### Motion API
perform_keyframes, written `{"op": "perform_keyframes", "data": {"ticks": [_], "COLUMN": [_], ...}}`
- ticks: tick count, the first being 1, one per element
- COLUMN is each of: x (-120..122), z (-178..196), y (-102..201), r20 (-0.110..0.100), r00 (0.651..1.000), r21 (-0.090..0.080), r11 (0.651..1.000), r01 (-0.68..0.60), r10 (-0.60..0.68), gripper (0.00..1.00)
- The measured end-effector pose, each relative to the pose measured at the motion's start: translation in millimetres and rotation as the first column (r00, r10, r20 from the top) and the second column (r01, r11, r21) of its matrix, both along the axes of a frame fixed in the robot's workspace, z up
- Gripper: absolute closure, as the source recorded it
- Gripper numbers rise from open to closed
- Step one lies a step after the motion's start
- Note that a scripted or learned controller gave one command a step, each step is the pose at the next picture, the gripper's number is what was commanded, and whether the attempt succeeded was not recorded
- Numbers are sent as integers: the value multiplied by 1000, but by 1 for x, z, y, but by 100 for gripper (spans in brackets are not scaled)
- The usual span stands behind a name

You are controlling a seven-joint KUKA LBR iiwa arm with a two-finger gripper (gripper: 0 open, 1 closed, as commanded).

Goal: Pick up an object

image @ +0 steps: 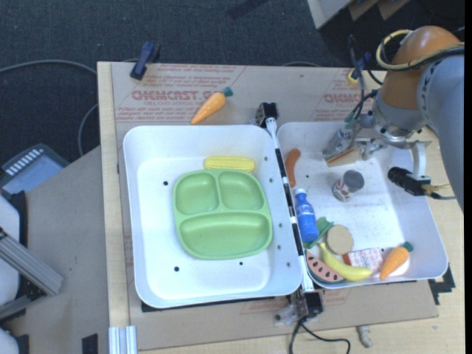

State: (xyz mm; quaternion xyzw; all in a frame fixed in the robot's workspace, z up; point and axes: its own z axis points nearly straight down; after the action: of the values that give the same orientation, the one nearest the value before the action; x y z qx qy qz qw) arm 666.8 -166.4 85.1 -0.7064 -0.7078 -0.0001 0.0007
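Note:
My gripper (348, 148) hangs low over the far part of the right bin (420, 220), just beyond a small grey can (348, 184) lying on the bin floor. To the left of the gripper lies a red-orange sausage (292, 165). Along the bin's left wall is a blue bottle (305, 217). At the near edge lie a tan round disc (340, 240), a watermelon slice (319, 267), a banana (346, 268), a red-and-white packet (363, 257) and a small carrot (394, 259). I see nothing clearly held in the gripper.
The left bin (147, 220) holds a green divided plate (221, 214) and a corn cob (229, 164). On the bench behind the bins lie a carrot (209, 107), a blue clip (144, 60) and a black clamp (267, 113). The arm's orange band (413, 57) rises at the upper right.

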Motion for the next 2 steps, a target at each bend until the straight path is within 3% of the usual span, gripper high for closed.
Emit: {"op": "perform_keyframes", "data": {"ticks": [1,2], "x": [0,0], "z": [0,0], "y": [-19,46], "r20": [3,0], "r00": [1000,1000], "r21": [-3,0], "r11": [1000,1000], "r01": [2,1], "r10": [-2,-1], "gripper": [0,0]}}
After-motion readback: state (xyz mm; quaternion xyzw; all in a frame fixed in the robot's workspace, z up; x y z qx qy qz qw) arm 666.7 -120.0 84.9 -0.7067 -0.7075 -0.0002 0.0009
